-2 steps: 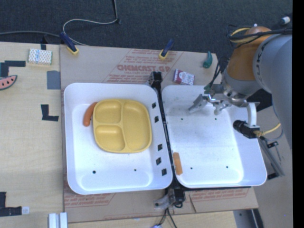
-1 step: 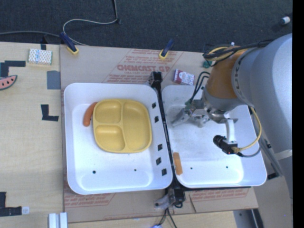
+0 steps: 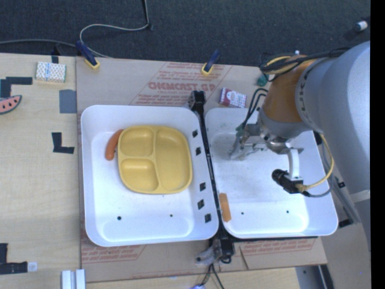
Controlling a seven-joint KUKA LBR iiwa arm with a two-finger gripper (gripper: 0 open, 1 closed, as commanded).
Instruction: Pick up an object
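Bins sit side by side on the surface (image 3: 36,179): the left bin (image 3: 99,221) carries a yellow tray (image 3: 155,159) with a sausage (image 3: 110,146) touching its left rim, while the right bin (image 3: 264,218) has your end effector (image 3: 239,151) low over its upper floor. I cannot tell its grip state. Nothing lies beneath it, so steer toward the small orange piece (image 3: 224,206) at that bin's lower left wall; it looks slim and short, so centre over it.

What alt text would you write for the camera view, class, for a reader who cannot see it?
A grey arm's gripper hangs low over the right bin, near its left side. The left bin holds a yellow divided plate with an orange sausage-like piece beside it.
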